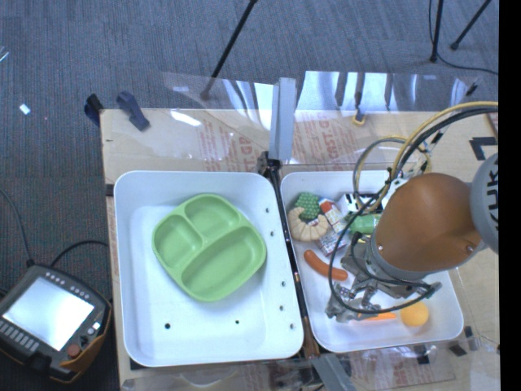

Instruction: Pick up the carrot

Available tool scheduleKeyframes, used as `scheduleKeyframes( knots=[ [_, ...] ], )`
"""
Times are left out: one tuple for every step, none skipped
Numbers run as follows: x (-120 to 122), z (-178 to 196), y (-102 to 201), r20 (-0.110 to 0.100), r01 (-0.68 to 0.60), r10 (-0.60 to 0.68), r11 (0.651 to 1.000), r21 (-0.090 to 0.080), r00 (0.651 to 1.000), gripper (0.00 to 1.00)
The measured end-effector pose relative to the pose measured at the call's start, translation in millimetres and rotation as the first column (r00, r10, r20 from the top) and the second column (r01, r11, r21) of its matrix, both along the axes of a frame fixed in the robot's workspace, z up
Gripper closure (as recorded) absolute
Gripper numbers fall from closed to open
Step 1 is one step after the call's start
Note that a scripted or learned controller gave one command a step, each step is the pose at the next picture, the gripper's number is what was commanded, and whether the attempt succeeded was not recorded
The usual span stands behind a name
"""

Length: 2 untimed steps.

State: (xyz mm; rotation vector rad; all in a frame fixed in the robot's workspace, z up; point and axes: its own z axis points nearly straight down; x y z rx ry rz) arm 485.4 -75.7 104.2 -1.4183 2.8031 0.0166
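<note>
The arm (423, 222) reaches over the right bin (453, 328), its orange band covering much of that bin's middle. The gripper (352, 300) hangs below the band, low over the bin floor, wrapped in cables; whether it is spread or pressed together cannot be told from this view.

The carrot (378, 318) lies flat on the floor of the right bin, near the bin's front wall. It is a thin orange stick, lying just beside the gripper on the side toward the bin's front, partly crossed by the cables. Nothing shows it between the gripper's tips. An orange ball (415, 316) sits at the carrot's right end, touching or nearly touching it.

Toward the bin's left wall from the gripper lies a sausage (326, 265), slanted. Farther back in the bin sit a bagel (308, 226) with a green piece (307, 203) behind it, and a small cluster of packets (332, 216) beside them.

The left bin (138, 332) holds a green plate (209, 246) with three compartments, tilted a little askew from the bin's walls. Both bins rest side by side on the bench (187, 141).
</note>
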Motion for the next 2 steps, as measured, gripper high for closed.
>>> scheduleKeyframes(
  knots=[
    [-0.2,-0.3,0.0,-0.001,-0.001,0.001,1.0,0.0,1.0,0.0],
    [11.1,-18.0,-14.9,0.004,-0.126,0.126,0.992,-0.006,0.992,0.0]
  ],
)
